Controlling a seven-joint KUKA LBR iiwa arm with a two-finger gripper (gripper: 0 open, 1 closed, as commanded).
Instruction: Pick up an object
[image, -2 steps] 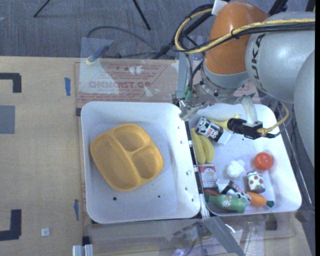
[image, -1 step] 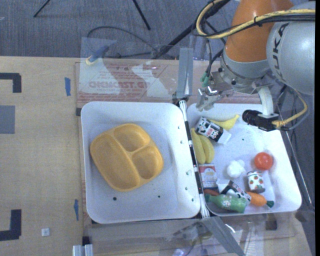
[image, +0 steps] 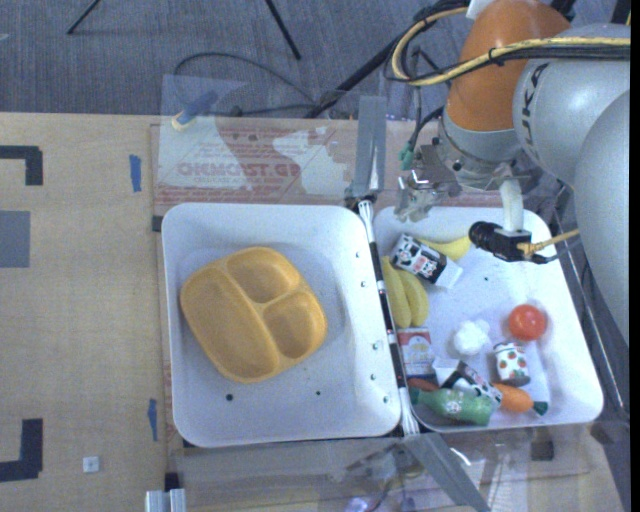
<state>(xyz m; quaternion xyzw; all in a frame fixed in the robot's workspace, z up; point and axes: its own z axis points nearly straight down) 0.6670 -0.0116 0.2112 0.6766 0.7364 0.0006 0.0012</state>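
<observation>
Pincer (image: 415, 203) | over right bin's (image: 570, 300) far-left corner, grip state unclear | bananas (image: 405, 295) yellow, lying nr pincer

The arm (image: 580, 110) is smooth pale grey, rounded and bulky, with a glossy orange band (image: 500, 45) above the wrist. Yellow and black cables (image: 440, 45) loop around it. The pincer (image: 425, 195) looks like bare metal, though its detail is blurred.
</observation>
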